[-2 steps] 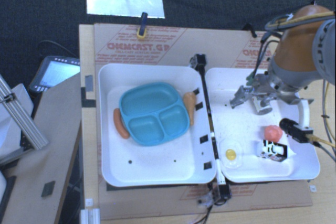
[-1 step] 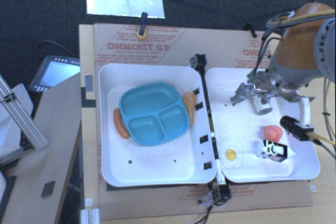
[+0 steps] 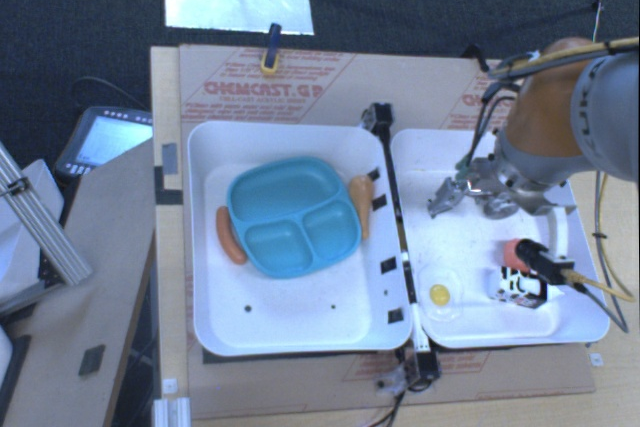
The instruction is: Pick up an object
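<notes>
My gripper hangs over the upper middle of the right bin, reaching in from the right on the grey arm with its orange band. Nothing shows in it. In the right bin's front lies a small yellow piece. To its right sit a red object and a black-and-white patterned object, close together near the bin's right side. The left bin holds a blue divided plate, with an orange-red sausage at the plate's left and an orange carrot-like piece at its right.
A black divider rail runs between the two bins. Cables trail from the arm over the right bin's right edge. A yellow clip sits on the cardboard behind the left bin. A tablet lies off the bench at left.
</notes>
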`<action>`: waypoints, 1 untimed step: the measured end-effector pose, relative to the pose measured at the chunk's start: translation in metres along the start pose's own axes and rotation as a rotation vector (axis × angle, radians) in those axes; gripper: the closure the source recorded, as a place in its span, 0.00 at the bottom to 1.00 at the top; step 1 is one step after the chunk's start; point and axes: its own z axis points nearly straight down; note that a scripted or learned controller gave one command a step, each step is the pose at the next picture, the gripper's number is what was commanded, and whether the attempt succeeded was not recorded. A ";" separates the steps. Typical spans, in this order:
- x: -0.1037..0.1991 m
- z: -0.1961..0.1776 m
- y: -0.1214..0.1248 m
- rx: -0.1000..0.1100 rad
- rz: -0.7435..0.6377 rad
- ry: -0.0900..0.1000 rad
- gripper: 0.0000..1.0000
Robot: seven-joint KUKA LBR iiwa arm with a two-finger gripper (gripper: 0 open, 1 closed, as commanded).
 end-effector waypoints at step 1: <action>0.000 0.052 0.000 0.001 0.000 0.000 0.00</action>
